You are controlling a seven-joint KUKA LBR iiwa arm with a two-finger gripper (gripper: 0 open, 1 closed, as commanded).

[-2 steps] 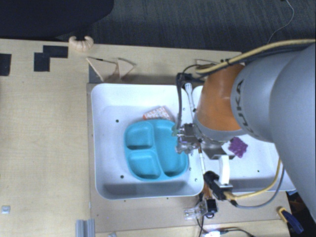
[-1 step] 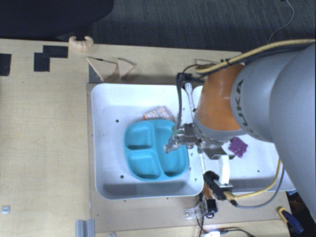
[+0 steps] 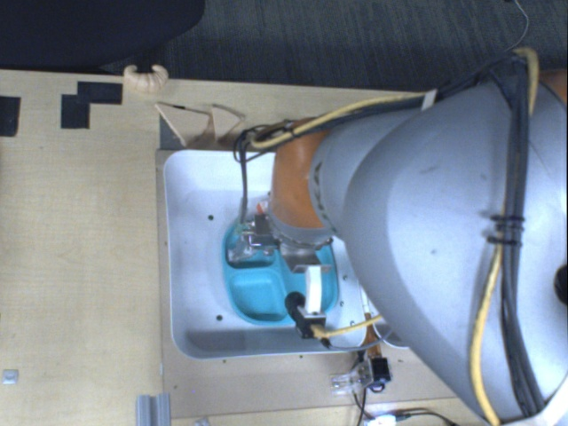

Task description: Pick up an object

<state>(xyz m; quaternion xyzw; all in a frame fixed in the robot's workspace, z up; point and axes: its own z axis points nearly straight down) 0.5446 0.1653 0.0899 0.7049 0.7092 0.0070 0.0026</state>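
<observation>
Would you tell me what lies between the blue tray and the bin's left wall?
In the camera view, bare white bin floor lies between the blue tray and that wall.

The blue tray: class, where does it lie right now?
In the camera view, the blue tray lies inside the white bin, toward its lower middle, directly beneath the arm's wrist and gripper.

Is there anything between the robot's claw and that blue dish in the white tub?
Nothing visible. The end effector is down directly over the blue dish in the white bin, with no other object between them. The arm's wrist hides the dish's upper part.
</observation>
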